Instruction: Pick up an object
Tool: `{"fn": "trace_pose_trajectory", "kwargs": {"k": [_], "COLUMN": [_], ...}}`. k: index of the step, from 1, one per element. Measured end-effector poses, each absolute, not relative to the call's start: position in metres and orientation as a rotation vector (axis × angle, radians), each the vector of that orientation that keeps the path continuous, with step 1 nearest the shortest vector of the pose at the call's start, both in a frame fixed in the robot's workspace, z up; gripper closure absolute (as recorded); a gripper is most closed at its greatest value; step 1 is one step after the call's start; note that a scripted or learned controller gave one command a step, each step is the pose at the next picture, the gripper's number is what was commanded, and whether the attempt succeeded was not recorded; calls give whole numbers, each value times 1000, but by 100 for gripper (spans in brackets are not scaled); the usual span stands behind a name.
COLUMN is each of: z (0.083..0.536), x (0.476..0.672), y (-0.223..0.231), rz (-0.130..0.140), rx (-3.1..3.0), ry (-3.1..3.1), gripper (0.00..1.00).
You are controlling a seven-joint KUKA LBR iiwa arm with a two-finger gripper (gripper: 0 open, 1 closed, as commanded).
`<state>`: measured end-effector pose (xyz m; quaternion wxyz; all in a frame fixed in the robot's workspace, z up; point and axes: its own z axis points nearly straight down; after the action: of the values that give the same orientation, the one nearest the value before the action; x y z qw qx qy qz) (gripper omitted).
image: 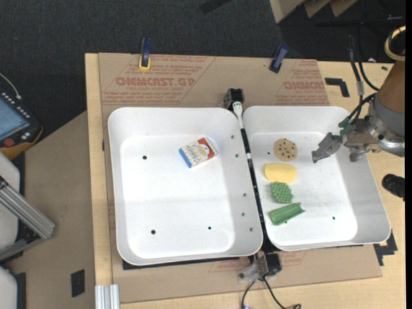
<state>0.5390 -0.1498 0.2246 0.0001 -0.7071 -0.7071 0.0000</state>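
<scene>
While the gripper [324, 150] hangs over the right bin [360, 198], whether it is spread or pinched cannot be told. Nothing shows in it. Well left lie 4 objects: cookie [285, 149], yellow piece [280, 172], green knobbly piece [280, 192], green cucumber [285, 213]. A small carton [197, 152] lies in the left bin [129, 192].

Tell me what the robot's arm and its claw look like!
The arm is a thick round tube, grey near the wrist with an orange band above it. Black cables loop beside it. The gripper is small, grey metal, with dark, pointy fingers sticking out.
</scene>
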Motion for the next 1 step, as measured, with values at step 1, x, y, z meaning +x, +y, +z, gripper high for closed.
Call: {"fn": "trace_pose_trajectory", "kwargs": {"k": [1], "z": [308], "x": [514], "y": [-90], "rz": [-11], "rx": [-2218], "ry": [-2233], "gripper": [0]}}
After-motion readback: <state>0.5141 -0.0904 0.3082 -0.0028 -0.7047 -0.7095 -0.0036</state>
